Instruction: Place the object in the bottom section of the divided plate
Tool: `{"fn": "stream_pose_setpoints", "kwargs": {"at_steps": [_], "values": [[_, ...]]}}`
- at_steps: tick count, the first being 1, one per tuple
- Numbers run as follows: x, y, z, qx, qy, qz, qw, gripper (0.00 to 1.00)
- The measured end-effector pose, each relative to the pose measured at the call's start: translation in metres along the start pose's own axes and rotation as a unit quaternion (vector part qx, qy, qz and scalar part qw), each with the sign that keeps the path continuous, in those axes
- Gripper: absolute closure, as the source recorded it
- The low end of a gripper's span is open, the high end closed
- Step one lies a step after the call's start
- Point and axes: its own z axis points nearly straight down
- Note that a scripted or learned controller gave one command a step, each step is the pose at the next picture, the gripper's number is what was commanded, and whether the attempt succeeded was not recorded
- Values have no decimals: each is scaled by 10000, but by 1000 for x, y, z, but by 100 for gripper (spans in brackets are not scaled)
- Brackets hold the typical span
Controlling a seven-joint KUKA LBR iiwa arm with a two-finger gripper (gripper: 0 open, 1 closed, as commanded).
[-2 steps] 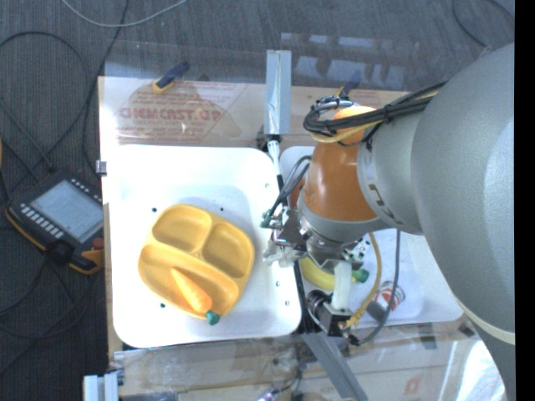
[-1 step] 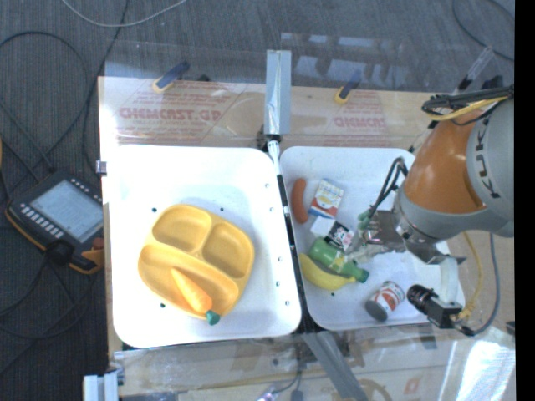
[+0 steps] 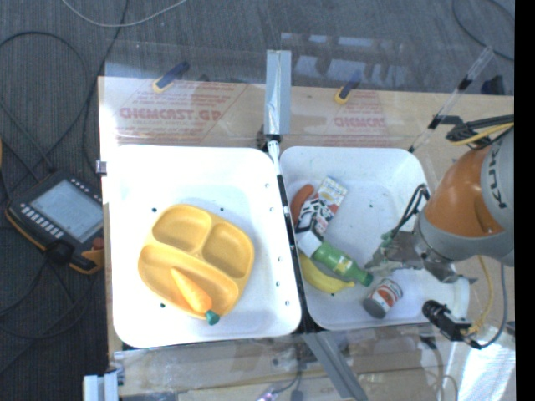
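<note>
A yellow divided plate (image 3: 191, 225) lies in the left bin (image 3: 134, 182). An orange carrot (image 3: 191, 290) with a green stem end rests in the plate's bottom section, its tip hanging slightly over the rim. My gripper (image 3: 380, 257) is over the right bin (image 3: 376, 174), apart from the plate and carrot. It hovers close to the cap end of a green bottle (image 3: 338, 261) and just above a small can (image 3: 384, 297). The grey wrist and orange band (image 3: 460, 195) cover the bin's right side.
The right bin also holds a banana (image 3: 320, 281) under the bottle, a black-and-white carton (image 3: 314, 215), a small printed box (image 3: 332, 190) and a red item (image 3: 301, 197). A divider wall (image 3: 287, 224) separates the bins. A pendant (image 3: 54, 215) lies left of the bench.
</note>
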Motion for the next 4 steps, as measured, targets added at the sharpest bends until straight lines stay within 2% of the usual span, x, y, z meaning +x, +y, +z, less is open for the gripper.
{"fn": "stream_pose_setpoints", "kwargs": {"at_steps": [1, 2, 3, 4], "values": [[-42, 0, -17, 92, 5, 1164, 9932, 100], [-40, 0, -22, 95, 8, 1732, 9848, 100], [-40, 1, -30, 97, -7, 2750, 9614, 100], [-24, -1, -37, 102, -14, 3433, 9392, 100]]}}
